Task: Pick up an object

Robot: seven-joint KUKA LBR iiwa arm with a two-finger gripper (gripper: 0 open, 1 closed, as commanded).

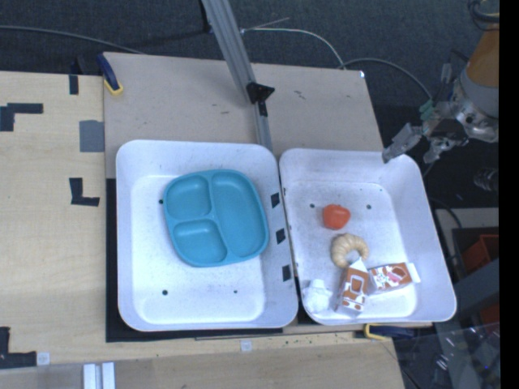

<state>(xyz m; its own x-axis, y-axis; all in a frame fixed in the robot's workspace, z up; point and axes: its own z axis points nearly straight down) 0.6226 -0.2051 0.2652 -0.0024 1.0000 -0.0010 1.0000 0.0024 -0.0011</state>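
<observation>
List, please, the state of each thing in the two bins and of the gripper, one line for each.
Blue divided plate: flat in the left bin, compartments bare.
Red tomato-like toy: resting loose in the right bin.
Croissant: lying below the red toy, apart from it.
Two small cartons: lying flat, touching each other.
Gripper: above the right bin's far right corner, holding nothing.

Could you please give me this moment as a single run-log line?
phase: pre-grasp | gripper: above right bin far corner, holding nothing | right bin: red ball, croissant, two cartons | left bin: blue plate
</observation>
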